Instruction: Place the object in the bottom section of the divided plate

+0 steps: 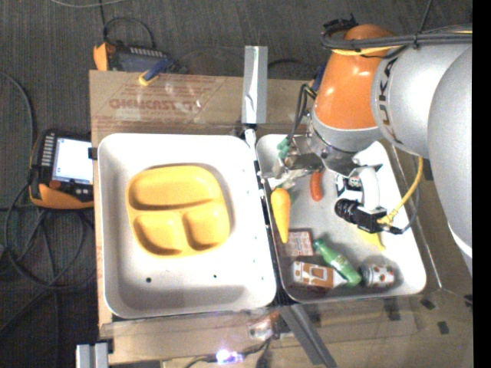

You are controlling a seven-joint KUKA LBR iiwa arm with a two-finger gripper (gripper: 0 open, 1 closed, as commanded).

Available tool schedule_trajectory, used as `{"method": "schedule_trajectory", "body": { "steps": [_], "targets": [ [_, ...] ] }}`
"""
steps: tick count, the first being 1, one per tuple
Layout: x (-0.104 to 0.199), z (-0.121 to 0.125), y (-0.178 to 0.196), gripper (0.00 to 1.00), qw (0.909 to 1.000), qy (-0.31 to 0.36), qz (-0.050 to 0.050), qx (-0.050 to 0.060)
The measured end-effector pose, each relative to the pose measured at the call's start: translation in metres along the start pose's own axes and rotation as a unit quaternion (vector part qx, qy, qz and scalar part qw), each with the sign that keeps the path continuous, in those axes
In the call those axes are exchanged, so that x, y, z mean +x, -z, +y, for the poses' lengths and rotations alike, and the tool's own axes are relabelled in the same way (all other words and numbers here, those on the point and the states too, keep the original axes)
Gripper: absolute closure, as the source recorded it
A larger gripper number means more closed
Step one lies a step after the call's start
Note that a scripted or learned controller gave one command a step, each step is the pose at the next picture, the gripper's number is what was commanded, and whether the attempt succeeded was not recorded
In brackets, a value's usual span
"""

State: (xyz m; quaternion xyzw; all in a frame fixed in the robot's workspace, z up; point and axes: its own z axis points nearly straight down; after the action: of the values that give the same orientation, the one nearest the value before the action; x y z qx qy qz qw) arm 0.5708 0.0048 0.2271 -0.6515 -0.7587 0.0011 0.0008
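Observation:
The yellow divided plate [180, 208] lies in the left bin [123, 282], with one long section on its far side and two smaller ones on its near side. My gripper [290, 169] hangs low over the far left corner of the right bin [414, 271]. Just below it an orange and yellow carrot [281, 213] lies along the bin's left wall. A small red chili [315, 185] lies just right of the gripper. I see nothing held in the gripper.
The right bin's near half holds a green bottle [337, 259], a brown carton [315, 275], a small brown packet [300, 243] and a can [377, 274]. A black and white fixture [360, 205] hangs off the wrist. The arm covers the bin's far right.

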Motion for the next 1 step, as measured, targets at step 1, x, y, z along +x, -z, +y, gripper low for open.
{"method": "schedule_trajectory", "body": {
  "steps": [1],
  "targets": [
    [0.0181, 0.057, -0.0378, 1.0, 0.9996, 0.027, -0.002, 0.001]
  ]
}}
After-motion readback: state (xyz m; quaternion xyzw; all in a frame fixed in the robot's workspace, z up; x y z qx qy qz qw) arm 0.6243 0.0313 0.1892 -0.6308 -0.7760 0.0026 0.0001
